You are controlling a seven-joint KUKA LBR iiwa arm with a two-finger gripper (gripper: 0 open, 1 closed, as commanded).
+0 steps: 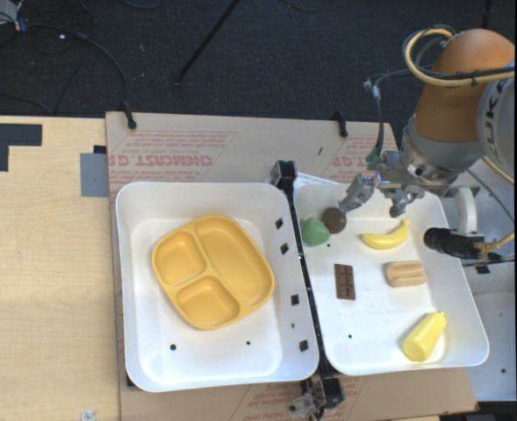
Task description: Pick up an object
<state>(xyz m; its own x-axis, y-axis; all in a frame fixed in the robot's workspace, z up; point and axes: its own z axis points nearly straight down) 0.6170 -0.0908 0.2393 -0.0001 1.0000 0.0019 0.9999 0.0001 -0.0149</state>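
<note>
**Camera view: spread claw over the far part of the right bin, banana the likeliest pick**

Nearest, in the right bin's (372, 331) near right corner: a yellow wedge-shaped piece (425, 336), lying apart from everything else. Probably hollow plastic, so light and stiff, with sloping faces that could squirt out of a pinch.

Farther in, toward the right wall: a tan block (405, 274), flat-sided and apparently rigid. To its left, a thin brown bar (345, 281) flat on the floor, hard to get fingers under.

Alongside, in the left bin (144, 340): a yellow divided plate (212, 270), broad and shallow, graspable at its rim at best.

Farther still, in the right bin: a banana (385, 235), curved, ends tipped up toward the far side, well apart from the block and from the balls. Judged a light, stiff toy with a smooth, somewhat slippery skin. Best taken across the thick middle of the curve, squarely over the narrow width. Not at the tapering tips, where a pinch would slide off.

To its left, against the divider: a green ball (315, 231) touching a brown ball (334, 220). Both round, prone to roll away, crowded by each other and by the wall.

Just beyond the banana: the gripper (378, 198), fingers spread wide, nothing between them, angled down from the arm (460, 86) entering at far right. Whether at bin-floor height or above it, not clear from this slant.
</note>
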